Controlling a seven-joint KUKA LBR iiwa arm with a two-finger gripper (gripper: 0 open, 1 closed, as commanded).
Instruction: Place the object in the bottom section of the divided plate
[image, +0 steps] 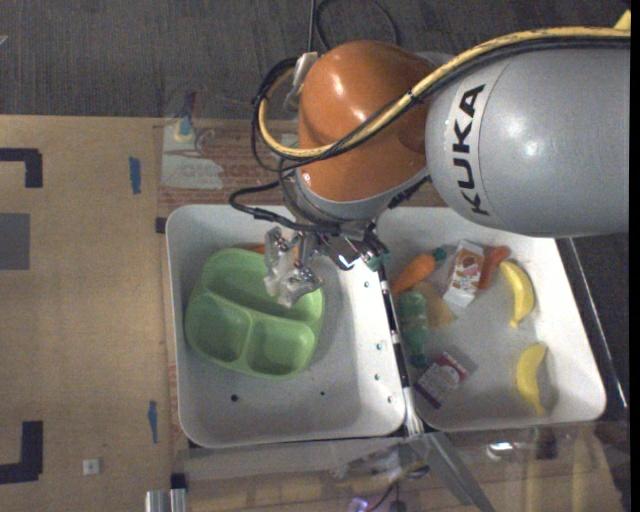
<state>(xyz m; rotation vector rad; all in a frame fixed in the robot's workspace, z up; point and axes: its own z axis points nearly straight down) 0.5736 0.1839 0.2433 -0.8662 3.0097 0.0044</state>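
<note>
KUKA arm (530, 140), grey, nearest the lens, maker's name in black capitals on its casing; orange band (355, 110) above the wrist, yellow and black cables looped over it.

Landmark for all places: divided plate (255, 315), green, three sections, in the left bin (280, 415).

- Bench (80, 300), left of the plate: tan surface, black corner marks, blue tape strips. No legible writing.
- Left bin: white, shallow. Bare floor below and to the right of the plate; plate sits close to the bin's left wall.
- Gripper (290, 275): over the plate's upper right rim, beside the large top section. Metal fingers point down; whether they are open or closed, and whether anything sits between them, cannot be told.
- Right bin (580, 400), right of the plate, the walls of both bins touching.
- Carrot (415, 270), orange, just past the shared wall.
- Carton (464, 275), white with red print, unreadable.
- Small packet (443, 378), red-and-white label, unreadable, lower than the plate's middle.
- Two bananas, yellow, farthest right: upper banana (518, 290), lower banana (531, 375), well apart.
</note>
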